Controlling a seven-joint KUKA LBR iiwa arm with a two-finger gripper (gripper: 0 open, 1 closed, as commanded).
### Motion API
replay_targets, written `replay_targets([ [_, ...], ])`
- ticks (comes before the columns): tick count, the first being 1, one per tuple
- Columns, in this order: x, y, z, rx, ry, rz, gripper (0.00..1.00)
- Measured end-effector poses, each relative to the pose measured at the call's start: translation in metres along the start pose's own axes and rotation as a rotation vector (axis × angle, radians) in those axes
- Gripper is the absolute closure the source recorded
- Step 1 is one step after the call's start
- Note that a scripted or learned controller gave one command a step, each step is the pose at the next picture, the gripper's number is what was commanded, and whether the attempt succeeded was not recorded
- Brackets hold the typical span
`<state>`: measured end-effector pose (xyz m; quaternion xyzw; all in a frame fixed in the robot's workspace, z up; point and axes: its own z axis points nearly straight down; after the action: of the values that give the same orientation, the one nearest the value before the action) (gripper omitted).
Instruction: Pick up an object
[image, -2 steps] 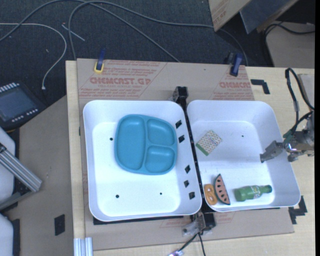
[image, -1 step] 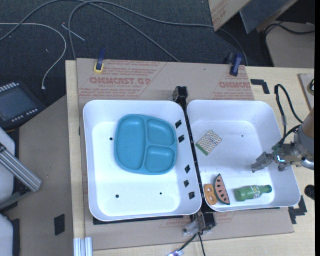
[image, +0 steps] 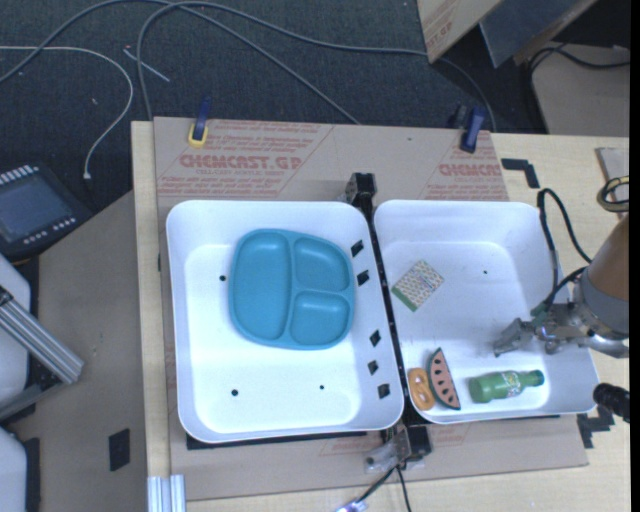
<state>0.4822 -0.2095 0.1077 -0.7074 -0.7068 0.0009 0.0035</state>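
Green bottle (image: 506, 384) is lying in the right bin (image: 470, 225) beside a watermelon-slice toy (image: 443, 378). The end effector (image: 515, 336) is hovering just above, fingers spread, gripping nothing; the pick is not yet made.

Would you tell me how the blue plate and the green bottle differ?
The blue plate is large, flat and divided into compartments; the green bottle is small, rounded and lying on its side. The plate sits in the left bin, the bottle in the right bin.
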Motion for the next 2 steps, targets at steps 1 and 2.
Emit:
replay_targets([
  [1, 0.001, 0.000, 0.024, -0.003, 0.000, -0.001, 0.00],
  [2, 0.000, 0.001, 0.012, -0.006, -0.002, 0.000, 1.00],
])
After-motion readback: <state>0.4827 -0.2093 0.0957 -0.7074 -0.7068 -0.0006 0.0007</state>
